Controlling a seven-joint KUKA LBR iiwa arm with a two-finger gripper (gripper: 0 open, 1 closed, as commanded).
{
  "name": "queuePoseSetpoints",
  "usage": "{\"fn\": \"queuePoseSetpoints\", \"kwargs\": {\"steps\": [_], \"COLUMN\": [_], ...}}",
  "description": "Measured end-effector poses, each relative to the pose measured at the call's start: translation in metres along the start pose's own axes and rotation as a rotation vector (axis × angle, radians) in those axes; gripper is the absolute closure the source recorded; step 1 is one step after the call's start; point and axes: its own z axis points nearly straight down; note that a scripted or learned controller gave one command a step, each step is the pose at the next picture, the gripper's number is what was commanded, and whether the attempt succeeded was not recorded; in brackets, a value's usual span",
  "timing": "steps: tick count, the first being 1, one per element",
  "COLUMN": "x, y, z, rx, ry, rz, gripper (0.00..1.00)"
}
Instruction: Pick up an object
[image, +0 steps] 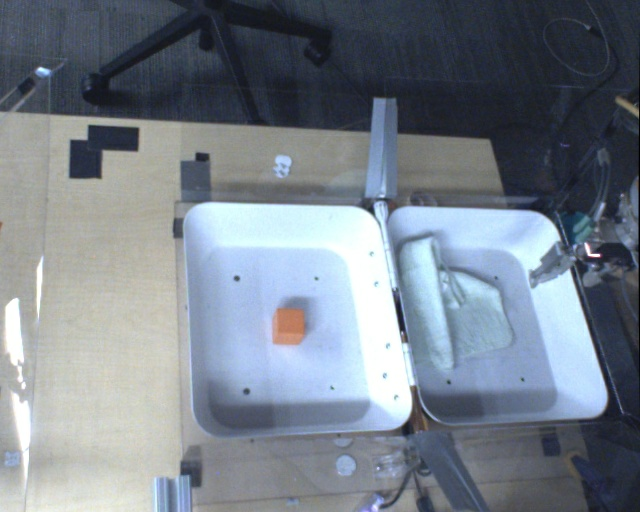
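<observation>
At the near edge of the bench (100, 350), you have two white bins side by side, their rims touching along the middle. The left bin (215, 420) holds one orange cube (289, 326), sitting flat on the floor of the bin a little left of centre, well apart from every wall. The right bin (570, 400) holds one pale cloth (455, 315), rolled thick along its left side next to the shared rim and spreading flatter toward the bin's middle.

Your gripper (550, 265) is at the right bin's right wall, over the upper part of that side. It points down and leftward into the bin, near the cloth's right edge but apart from it. Nothing is visibly held in it, and you cannot tell whether it is released or clenched: it is small and blurred against the wall. The arm (612, 235) behind it is cut off by the frame, with cables around it. It is well apart from the cube, a whole bin away.

Farther back, one grey post (381, 150) stands upright where the two bins meet. Beyond the left bin, two black marks (100, 148) lie on the bench. On the dark floor past the bench is one chair base (210, 40).
</observation>
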Motion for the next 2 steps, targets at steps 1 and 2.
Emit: {"fn": "queuePoseSetpoints", "kwargs": {"steps": [1,2], "x": [-0.01,-0.009], "y": [0.024,0.026], "z": [0.153,0.141], "rx": [-0.003,-0.008], "ry": [-0.001,-0.002], "rz": [-0.063,-0.064], "gripper": [0.0,1.0]}}
